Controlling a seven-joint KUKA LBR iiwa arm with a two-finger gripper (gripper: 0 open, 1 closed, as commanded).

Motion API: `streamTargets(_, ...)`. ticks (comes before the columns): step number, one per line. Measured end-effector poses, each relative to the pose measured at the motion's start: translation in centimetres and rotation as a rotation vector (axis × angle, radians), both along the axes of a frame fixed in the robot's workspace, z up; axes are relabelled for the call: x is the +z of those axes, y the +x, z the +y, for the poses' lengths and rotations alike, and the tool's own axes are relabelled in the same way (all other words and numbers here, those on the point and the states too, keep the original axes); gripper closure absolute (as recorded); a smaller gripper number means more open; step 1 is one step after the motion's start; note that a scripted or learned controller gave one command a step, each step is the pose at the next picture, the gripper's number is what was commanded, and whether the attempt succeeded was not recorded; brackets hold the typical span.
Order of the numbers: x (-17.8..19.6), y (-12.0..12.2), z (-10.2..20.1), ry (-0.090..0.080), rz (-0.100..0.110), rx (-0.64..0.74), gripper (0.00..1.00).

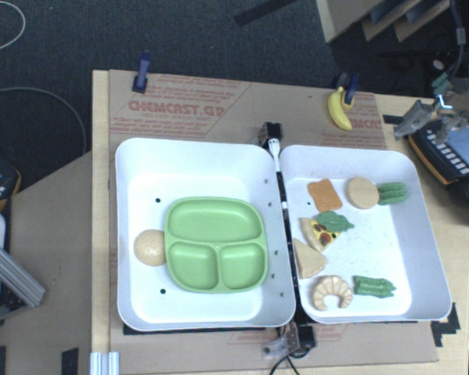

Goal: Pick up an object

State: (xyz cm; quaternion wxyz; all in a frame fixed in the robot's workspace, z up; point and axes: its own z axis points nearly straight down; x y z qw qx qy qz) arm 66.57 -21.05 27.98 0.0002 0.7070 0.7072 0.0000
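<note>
Crowding in the right bin (420,232) risks a miss: croissant (332,291) touches wedge (309,261); claw (441,103) state I cannot tell.

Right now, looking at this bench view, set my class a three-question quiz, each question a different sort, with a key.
1. True or false: the green tray lies in the left bin.
2. What touches the tray's left edge? A) croissant B) beige round piece C) banana
3. Fill in: the banana lies on the ____, outside the right bin.

Key: 1 true. 2 B, the beige round piece; the croissant sits in the right bin. 3 board.
</note>
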Motion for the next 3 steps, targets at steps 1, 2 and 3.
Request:
streamTargets(1,-13.1,-3.3,12.4,0.009,0.016,0.01,0.0)
streamTargets(2,-19.4,-8.9,11.3,0.003,-0.005,-0.005,0.0)
streamTargets(3,-19.0,-10.4,8.4,0.003,-0.01,-0.003,0.0)
